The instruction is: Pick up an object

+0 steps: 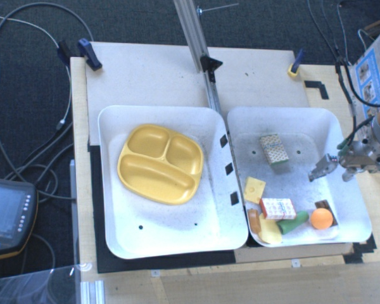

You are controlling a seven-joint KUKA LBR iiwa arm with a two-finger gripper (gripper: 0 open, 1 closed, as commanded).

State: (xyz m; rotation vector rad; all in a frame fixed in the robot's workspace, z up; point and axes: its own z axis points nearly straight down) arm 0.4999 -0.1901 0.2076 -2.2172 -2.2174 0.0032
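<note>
Claw hangs at the right edge of the frame, over the right bin, its two fingers spread and nothing between them, apparently poised to come down on something. Most items crowd that bin's lower edge: a yellow block, a red-and-white box, a green piece, an orange ball. A likelier target, the patterned box, sits apart at the bin's middle, long axis running upper left to lower right. A yellow plate fills the left bin.
</note>
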